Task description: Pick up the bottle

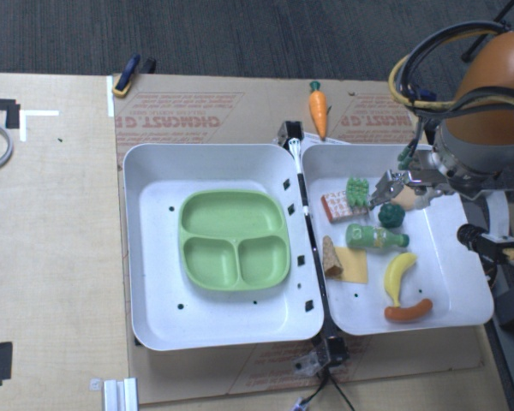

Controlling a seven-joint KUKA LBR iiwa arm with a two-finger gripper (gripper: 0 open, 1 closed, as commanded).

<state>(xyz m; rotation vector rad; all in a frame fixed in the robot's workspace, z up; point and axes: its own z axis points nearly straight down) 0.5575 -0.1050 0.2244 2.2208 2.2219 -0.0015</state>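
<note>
1. Two white bins sit side by side on the bench, and nearest the camera in the right bin [463,302] lies a red sausage [408,312], close to the front wall.
2. Just behind it, a yellow banana [398,276] curves up toward the middle of the bin.
3. To the left of that, a yellow cheese slice [354,266] with a brown wedge-shaped piece [330,255] touching its left edge.
4. Now the bottle [376,237]: green, lying on its side across the middle of the right bin, cap end pointing right.
5. Right behind the bottle, a dark green round item [391,216], with the gripper [384,192] just above it. Whether its fingers are spread or closed, I cannot tell from here; nothing is visibly held.
6. Further left, a red-and-white box [334,205] and a green studded block [357,191].
7. In the left bin [146,255], a green three-compartment tray [235,238].
8. Farthest back, beyond the bins, a toy carrot [317,108] on the cardboard.
</note>
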